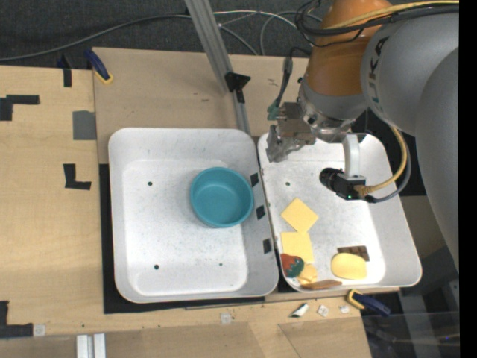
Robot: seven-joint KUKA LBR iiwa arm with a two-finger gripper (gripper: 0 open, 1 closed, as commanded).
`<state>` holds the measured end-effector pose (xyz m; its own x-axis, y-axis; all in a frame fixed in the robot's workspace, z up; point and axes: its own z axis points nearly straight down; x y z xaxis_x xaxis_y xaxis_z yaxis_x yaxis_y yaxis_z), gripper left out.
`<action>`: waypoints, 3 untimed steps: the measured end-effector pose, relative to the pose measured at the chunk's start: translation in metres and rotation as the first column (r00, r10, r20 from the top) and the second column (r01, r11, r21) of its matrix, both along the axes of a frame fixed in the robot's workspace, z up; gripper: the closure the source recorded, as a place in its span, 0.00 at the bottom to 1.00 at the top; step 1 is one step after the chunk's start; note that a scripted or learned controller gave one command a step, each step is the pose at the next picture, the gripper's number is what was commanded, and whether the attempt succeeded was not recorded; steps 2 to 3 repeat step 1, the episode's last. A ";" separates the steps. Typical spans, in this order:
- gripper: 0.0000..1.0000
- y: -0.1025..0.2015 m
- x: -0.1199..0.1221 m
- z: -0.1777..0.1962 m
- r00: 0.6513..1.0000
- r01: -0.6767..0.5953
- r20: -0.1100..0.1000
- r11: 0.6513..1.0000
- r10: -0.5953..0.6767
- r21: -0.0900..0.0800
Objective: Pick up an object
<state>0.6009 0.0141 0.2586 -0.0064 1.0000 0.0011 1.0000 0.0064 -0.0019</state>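
Grey metal, the hand (283, 144) hangs over the far left corner of the right bin (387, 200), and whether it is spread or pressed together cannot be told from this angle. Nearer in that bin lie two yellow squares (299, 215), one behind the other, with a small red and green piece (293, 265) at the front rim and a yellow lump (349, 266) beside a brown block (355, 252). The left bin (141, 200) holds a blue bowl (220, 197), upright, near its middle. Both bins rest on the wooden surface (45, 200).

grey arm (417, 66), orange band (344, 47); yellow cable (402, 162)
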 end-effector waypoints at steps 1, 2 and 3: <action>1.00 0.048 -0.007 -0.002 1.000 0.000 -0.001 1.000 0.000 0.000; 1.00 0.048 -0.007 -0.002 1.000 0.000 -0.001 1.000 0.000 0.000; 1.00 0.048 -0.007 -0.002 1.000 0.000 -0.001 1.000 0.000 0.000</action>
